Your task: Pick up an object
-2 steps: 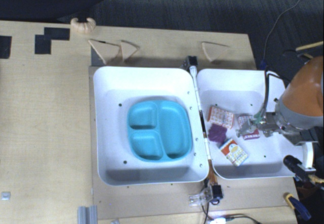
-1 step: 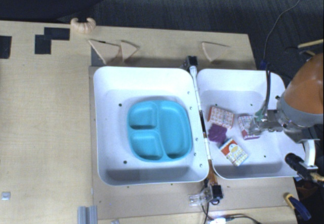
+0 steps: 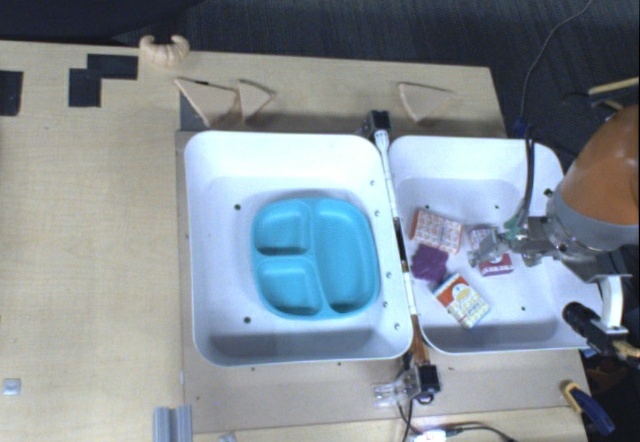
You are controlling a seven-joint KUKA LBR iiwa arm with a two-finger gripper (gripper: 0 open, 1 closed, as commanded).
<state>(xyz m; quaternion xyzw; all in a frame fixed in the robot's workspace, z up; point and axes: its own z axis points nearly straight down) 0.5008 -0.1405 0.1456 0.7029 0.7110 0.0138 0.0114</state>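
Several small items lie in the right white bin [image 3: 450, 165]. A pink-and-white patterned packet [image 3: 437, 228] sits near the bin's middle, with a purple block [image 3: 430, 263] just below it. Nearer the front lies an orange-and-white carton [image 3: 462, 300]. My gripper [image 3: 489, 249] reaches in from the right and hangs low over the bin's right half, right of the packet. A small red-and-white item [image 3: 497, 266] lies directly under its tip, partly hidden by it. The arm's orange band [image 3: 612, 168] is at the right edge.
The left white bin [image 3: 215, 180] holds a blue compartment tray [image 3: 314, 256]. A divider rail [image 3: 393, 220] runs between the two bins. Cables and a connector [image 3: 420, 385] lie at the bench's front edge. A black cable [image 3: 527, 185] drops along the arm.
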